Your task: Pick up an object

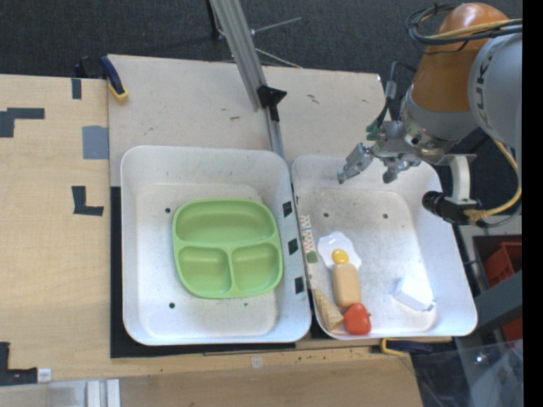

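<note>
In the right bin (441, 253) lie a fried egg toy (338, 249), a tan bread-like roll (345, 284), a red tomato (357, 319), an orange wedge (329, 310) by the left wall, and a small white piece (413, 297) near the right. My gripper (370, 168) hangs over the far edge of this bin, well above and behind these objects. Its two fingers are spread apart with nothing between them.
The left bin (144, 227) holds a green divided plate (227, 246). A metal pole (242, 49) slants down to the seam between the bins. A yellow-and-blue clamp (114, 78) sits at the bench's far left corner.
</note>
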